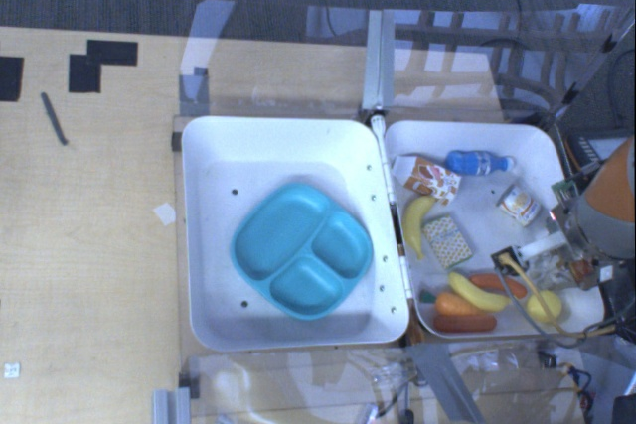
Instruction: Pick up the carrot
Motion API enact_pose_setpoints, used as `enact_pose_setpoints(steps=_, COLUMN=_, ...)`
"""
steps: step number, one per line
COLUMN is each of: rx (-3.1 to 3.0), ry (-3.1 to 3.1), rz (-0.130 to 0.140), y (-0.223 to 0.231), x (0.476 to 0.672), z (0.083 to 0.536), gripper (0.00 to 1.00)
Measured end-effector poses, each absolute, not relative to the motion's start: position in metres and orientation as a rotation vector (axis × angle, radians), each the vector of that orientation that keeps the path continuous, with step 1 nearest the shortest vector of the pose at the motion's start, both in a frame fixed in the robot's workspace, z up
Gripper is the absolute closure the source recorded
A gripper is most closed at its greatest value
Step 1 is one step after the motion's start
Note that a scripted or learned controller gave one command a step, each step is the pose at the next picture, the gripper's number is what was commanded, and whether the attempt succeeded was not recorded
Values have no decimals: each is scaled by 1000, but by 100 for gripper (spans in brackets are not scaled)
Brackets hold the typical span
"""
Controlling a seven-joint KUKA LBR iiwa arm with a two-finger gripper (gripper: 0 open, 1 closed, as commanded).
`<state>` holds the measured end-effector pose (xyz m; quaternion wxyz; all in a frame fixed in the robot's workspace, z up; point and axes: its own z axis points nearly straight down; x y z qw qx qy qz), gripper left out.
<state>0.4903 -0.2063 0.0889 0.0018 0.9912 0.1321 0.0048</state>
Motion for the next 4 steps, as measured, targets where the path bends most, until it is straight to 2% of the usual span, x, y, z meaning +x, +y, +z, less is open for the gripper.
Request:
enact_pose_setpoints(steps=1, rx=3120, ry=327, rz=15, y=-206, x=547, z=88, gripper=100)
enact_pose_setpoints(steps=2, rx=3116, ry=379, rz=13, y=-206, x=495, z=89, gripper=100)
enact_pose_setpoints(steps=3, rx=3107, ry=443, rz=13, y=-205, x=567, z=88, gripper=100)
enact_pose_setpoints(steps=4, rx=3104, ry=458, rz=17, y=-203, x=569, z=99, gripper=100)
